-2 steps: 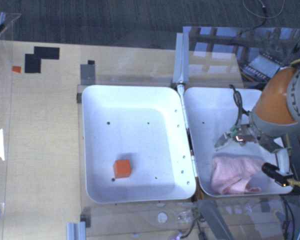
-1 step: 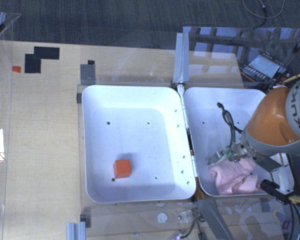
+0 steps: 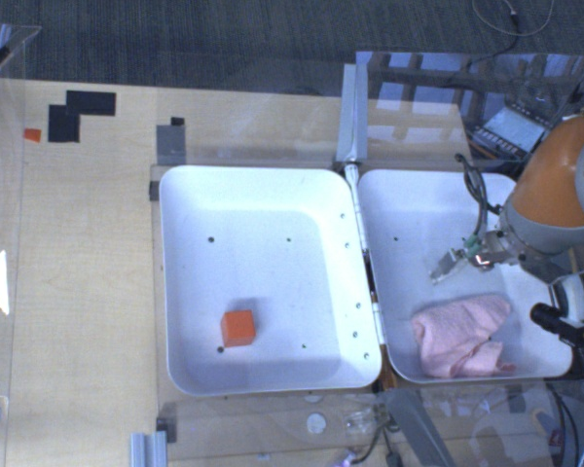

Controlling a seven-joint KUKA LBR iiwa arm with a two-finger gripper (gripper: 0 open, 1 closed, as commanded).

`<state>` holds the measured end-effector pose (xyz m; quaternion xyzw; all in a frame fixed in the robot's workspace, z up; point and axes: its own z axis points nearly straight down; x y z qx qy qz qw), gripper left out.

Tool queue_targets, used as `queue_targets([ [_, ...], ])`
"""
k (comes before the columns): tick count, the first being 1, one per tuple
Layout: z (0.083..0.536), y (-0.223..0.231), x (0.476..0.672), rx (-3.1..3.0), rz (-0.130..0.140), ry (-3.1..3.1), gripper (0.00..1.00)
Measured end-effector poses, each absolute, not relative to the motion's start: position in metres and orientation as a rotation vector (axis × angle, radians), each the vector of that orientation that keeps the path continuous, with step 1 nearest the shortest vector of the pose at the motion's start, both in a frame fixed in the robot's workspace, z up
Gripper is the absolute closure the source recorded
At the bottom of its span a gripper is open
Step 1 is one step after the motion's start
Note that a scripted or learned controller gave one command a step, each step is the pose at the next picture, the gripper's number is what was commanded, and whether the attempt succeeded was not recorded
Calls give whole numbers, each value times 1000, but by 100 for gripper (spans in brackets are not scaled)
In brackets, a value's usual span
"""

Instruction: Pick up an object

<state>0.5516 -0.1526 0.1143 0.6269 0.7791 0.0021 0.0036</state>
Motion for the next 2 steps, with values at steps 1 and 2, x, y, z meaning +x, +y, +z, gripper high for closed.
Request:
queue_targets([
  [1,110,-196,502,1982,4,2428,0],
  [2,109,-196,502,1982,4,2428,0],
])
